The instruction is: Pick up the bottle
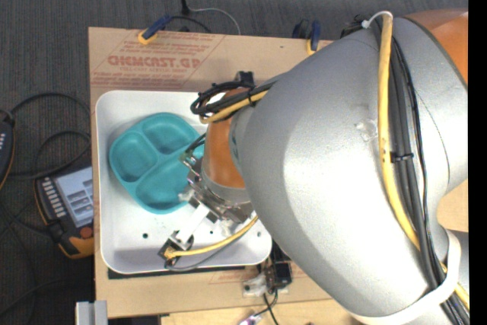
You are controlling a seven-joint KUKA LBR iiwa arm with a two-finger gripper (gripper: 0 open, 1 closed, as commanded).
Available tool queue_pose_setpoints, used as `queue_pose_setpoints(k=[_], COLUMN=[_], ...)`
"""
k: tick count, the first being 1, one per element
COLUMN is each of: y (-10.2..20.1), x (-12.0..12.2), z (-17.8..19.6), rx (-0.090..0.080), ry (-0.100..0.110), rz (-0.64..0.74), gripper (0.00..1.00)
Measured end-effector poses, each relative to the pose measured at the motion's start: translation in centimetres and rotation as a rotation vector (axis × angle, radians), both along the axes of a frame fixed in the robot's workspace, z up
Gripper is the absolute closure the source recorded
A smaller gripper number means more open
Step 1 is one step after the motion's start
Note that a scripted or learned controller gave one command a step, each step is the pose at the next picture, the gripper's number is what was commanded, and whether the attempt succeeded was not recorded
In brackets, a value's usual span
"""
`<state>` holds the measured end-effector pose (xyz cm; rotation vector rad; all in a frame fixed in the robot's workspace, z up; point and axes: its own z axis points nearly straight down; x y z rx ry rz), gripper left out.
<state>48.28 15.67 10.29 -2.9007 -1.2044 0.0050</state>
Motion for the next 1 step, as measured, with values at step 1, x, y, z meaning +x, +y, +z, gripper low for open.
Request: queue_pose_setpoints(k=[1], y=[3.02], x=[0.74], z=[3.36], rx=[-0.002], ry=[0.001], rz=[-0.303], gripper=[0.00])
